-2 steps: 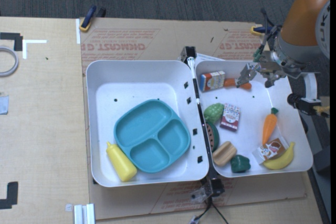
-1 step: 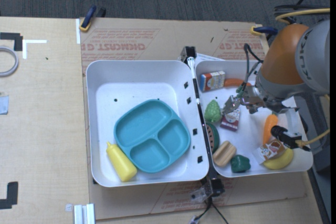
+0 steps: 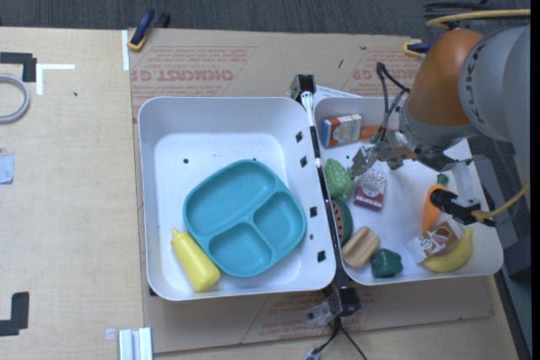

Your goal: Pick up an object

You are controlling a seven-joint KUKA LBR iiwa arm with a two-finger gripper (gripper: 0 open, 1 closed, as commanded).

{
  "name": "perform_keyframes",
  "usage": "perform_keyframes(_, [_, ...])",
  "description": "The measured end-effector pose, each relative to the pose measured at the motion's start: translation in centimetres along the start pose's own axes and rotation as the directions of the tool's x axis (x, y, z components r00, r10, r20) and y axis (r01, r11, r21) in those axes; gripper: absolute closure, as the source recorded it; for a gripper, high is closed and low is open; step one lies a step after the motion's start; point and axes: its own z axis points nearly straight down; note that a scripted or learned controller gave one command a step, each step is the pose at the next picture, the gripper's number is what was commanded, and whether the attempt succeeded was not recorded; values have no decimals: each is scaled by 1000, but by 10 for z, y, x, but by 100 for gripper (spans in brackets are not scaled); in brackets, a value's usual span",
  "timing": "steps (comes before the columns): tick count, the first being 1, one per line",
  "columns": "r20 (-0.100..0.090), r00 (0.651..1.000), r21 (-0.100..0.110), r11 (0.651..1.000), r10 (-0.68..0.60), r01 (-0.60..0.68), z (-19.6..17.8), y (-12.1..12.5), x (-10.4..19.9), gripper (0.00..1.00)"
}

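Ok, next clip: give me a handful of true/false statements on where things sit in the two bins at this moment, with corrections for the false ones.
1. The blue divided plate lies in the left bin. True.
2. The yellow bottle stands on the plate's middle. False: it lies in the left bin, at the plate's lower-left edge.
3. The banana is in the right bin, near its lower-right corner. True.
4. The small orange and white carton sits in the left bin. False: it is in the right bin, near its upper-left corner.
5. The gripper is over the right bin. True.
6. The bread roll lies on the cardboard outside the bins. False: it is in the right bin, beside a dark green item.
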Motion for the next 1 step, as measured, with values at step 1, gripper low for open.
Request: perform_keyframes(1, [-6,1000,2,1000,1,-1,-9,1,2,100])
